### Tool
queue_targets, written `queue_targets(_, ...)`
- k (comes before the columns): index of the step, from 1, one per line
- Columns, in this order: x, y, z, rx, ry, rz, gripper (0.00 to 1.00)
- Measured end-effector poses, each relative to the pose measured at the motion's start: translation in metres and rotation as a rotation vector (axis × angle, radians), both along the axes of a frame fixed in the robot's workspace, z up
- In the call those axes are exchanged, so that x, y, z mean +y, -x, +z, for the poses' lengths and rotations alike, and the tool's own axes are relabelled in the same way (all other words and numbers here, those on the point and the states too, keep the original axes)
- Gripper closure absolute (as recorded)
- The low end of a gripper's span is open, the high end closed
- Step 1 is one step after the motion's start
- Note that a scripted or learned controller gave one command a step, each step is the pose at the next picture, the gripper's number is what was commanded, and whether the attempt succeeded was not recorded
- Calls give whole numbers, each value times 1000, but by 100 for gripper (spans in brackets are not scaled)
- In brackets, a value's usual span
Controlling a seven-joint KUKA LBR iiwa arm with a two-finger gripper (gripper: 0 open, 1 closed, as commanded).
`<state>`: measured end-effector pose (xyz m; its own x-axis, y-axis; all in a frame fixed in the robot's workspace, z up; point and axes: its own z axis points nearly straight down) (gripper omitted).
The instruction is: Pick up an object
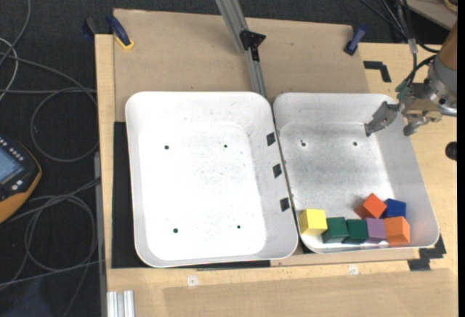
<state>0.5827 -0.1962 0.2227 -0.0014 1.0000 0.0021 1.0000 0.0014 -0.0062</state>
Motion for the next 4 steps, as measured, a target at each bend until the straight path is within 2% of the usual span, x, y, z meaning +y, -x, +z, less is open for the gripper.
queue_targets(2, 13, -8, -102, 1, 0, 0, 0)
queue_targets(3, 12, -11, -86, -8, 1, 0, 100)
queue_targets(4, 17, -16, -41, -13, 3, 1, 100)
